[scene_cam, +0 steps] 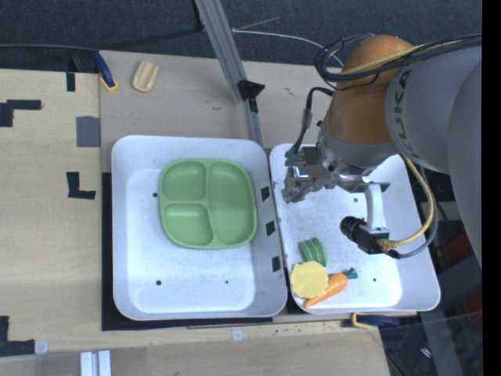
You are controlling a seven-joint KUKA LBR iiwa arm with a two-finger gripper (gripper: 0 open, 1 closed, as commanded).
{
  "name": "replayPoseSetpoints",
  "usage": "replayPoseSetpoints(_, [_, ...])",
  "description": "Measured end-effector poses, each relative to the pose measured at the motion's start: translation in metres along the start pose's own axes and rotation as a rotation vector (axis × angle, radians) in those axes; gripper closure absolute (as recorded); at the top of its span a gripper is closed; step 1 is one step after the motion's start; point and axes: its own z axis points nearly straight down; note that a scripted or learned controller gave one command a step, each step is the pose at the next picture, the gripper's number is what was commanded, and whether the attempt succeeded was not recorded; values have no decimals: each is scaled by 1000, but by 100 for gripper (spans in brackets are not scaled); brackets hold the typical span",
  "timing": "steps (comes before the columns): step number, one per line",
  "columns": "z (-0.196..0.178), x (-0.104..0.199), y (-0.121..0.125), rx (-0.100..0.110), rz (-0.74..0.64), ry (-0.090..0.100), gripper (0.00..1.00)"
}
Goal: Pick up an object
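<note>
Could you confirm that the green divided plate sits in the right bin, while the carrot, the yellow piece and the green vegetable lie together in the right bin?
Not quite: the camera view shows the green divided plate in the left bin. The carrot, yellow piece and green vegetable do lie together in the right bin.

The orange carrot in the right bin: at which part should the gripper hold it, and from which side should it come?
Probably the carrot at its bare middle, from above, fingers across its slim body. Its lower-left end touches the yellow piece, so stay nearer the green-topped end.

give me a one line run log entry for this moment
gripper: over right bin, upper left, nothing seen held | green toy, yellow piece, carrot: near front-left corner | green plate: left bin
</note>
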Motion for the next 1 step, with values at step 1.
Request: replayPoseSetpoints(1, [13,45,-15,1,1,-1,100])
